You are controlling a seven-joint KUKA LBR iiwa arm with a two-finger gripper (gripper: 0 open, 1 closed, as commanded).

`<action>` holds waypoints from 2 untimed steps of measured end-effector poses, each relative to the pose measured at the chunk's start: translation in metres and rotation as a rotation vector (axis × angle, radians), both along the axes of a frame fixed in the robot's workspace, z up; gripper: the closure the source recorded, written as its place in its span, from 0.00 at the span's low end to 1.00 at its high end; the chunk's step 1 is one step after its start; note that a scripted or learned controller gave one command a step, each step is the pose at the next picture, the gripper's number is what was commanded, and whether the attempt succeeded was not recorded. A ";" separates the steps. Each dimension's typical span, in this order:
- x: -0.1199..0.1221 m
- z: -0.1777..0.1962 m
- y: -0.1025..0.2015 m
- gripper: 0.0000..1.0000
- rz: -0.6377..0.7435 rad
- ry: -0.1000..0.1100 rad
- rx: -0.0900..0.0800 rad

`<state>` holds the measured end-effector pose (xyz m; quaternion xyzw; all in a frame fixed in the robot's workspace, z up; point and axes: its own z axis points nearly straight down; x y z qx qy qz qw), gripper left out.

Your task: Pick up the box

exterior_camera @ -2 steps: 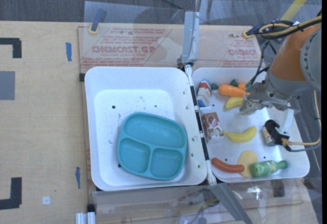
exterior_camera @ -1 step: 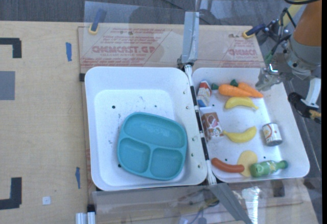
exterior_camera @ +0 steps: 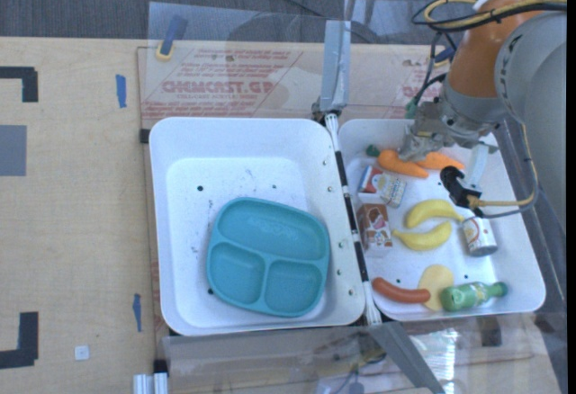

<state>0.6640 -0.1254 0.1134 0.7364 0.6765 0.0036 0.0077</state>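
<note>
Approach step; claw [exterior_camera: 421, 142] low over the right white plastic bin's [exterior_camera: 522, 289] far end, box not yet grasped.

Whether the claw is apart or together, cannot tell; it hangs by the orange plastic carrot [exterior_camera: 402, 165]; the small brown-and-white printed cardboard box [exterior_camera: 373, 226] lies flat by the bin's left wall, nearer the camera, apart from the claw, beside 2 yellow bananas [exterior_camera: 425, 224]; next move likely calls for shifting toward that wall, then descending.

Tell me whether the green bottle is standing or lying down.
Lying down: the green bottle rests on its side in the right bin, cap end pointing right.
</note>
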 end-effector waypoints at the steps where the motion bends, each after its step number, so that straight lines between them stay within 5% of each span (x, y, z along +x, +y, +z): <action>1: -0.001 -0.002 0.001 0.00 0.001 0.003 0.002; 2: -0.064 -0.021 0.016 0.00 0.039 -0.003 0.005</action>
